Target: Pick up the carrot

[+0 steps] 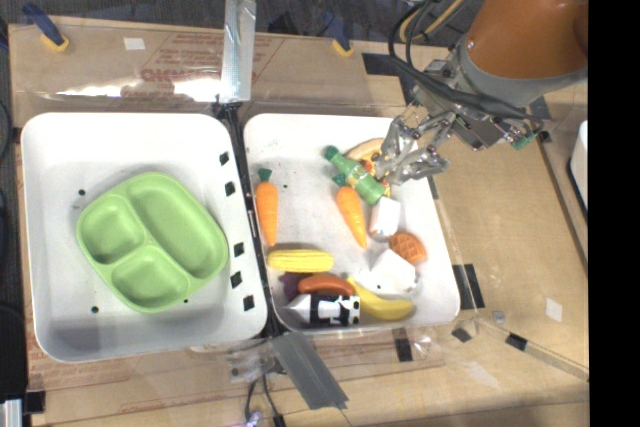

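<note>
Two bins on the tabletop: the left bin (40, 215) carries a green plate (150, 240). In the right bin (300, 130), one carrot (266, 212) hugs the left wall, another carrot (351, 215) lies mid-bin. Pincer (405, 158) hovers upper right, grip impossible to read.

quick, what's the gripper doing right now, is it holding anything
Gripper: over the right bin's upper right part, near the green-topped carrot; whether it is open, shut or holding something cannot be told.

One fixed camera looks down at a slant over the bench (500, 245), taking in both white bins (60, 145) whole.
</note>
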Tool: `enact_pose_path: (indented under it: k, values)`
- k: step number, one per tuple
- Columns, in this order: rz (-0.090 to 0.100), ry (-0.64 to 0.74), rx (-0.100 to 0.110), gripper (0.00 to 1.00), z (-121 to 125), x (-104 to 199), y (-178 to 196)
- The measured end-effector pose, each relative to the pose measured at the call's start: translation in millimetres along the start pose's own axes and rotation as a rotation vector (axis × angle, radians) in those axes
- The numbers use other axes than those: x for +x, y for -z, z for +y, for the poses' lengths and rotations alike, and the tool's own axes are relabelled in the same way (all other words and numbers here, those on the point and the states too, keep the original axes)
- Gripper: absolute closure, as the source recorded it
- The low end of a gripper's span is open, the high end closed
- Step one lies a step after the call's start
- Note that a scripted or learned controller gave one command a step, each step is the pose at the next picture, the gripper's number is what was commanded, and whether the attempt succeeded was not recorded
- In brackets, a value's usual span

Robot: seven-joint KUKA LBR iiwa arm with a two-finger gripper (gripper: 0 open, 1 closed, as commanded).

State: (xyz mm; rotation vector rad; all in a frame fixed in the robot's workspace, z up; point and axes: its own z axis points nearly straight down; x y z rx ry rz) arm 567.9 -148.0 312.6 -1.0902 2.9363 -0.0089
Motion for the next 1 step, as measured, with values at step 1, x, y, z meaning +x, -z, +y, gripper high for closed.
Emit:
enact_pose_path:
  k: [1]
  values:
    - [0.005, -0.06, -0.007, 1.0, 93.3, 8.9, -11.5]
